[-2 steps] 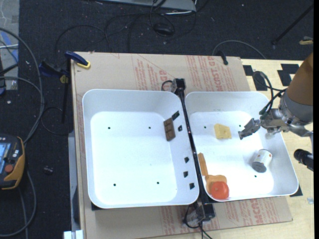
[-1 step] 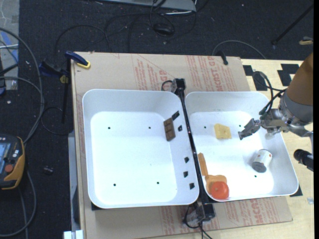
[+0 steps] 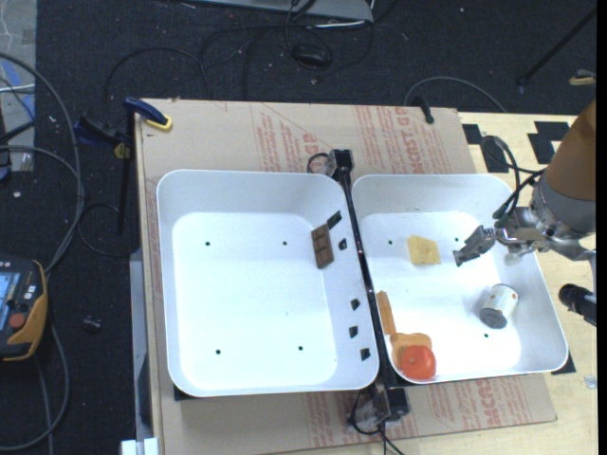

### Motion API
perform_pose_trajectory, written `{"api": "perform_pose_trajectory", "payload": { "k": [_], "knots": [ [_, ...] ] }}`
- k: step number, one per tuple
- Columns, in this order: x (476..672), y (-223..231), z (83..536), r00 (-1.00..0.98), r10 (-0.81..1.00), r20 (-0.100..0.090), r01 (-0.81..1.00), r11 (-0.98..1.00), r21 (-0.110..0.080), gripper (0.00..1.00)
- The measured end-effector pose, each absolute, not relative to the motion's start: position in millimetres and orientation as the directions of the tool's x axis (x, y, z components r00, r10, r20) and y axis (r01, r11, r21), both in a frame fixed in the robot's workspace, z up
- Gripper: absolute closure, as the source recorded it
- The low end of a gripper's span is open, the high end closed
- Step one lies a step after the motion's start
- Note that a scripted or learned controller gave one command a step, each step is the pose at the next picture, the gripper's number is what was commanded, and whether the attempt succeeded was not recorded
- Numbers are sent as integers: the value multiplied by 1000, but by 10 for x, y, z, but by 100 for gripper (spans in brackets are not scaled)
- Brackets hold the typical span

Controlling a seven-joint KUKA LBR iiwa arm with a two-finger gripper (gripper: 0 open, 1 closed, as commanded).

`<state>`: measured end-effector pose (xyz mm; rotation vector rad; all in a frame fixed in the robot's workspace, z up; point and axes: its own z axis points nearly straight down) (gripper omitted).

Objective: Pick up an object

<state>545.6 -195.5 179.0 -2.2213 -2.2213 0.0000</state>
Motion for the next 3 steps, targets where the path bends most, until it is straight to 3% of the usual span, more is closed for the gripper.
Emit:
{"api": "perform_pose_trajectory", "payload": {
  "k": [1,2,3],
  "knots": [
    [5456,-1954,1790,0,1000,0,1000,0,0,0],
    [5457,-1955,1892,0,1000,0,1000,0,0,100],
    [5456,-1955,1888,0,1000,0,1000,0,0,0]
  ]
}}
